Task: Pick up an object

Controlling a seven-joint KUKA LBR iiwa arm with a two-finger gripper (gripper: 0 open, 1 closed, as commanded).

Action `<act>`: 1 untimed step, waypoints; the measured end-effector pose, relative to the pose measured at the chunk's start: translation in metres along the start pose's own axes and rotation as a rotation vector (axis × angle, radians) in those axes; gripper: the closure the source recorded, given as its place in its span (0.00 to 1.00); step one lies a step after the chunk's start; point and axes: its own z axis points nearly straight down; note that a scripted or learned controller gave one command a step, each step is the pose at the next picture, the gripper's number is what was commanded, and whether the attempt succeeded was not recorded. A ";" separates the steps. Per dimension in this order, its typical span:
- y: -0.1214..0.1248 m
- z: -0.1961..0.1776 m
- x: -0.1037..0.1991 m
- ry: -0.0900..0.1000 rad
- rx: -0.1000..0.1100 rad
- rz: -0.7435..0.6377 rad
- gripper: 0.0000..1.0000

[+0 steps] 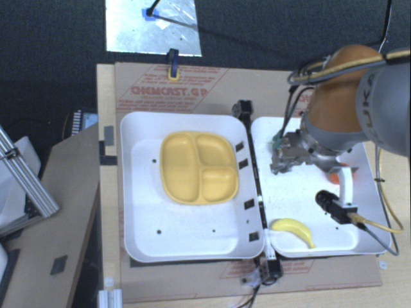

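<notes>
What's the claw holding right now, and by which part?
Cannot be told. The claw hangs over the right bin, and the view shows nothing between its tips. The banana lies apart, near the bin's front edge.

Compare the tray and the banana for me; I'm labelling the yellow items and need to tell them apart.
The tray lies in the left bin; the banana lies in the right bin, near its front edge. The tray is much larger than the banana. The tray is a rounded square split into three compartments; the banana is a slim curved piece. The tray's yellow is paler, the banana's brighter. Both lie flat, apart from the gripper.
</notes>
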 end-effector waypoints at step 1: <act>0.002 0.010 0.054 0.000 0.002 0.001 1.00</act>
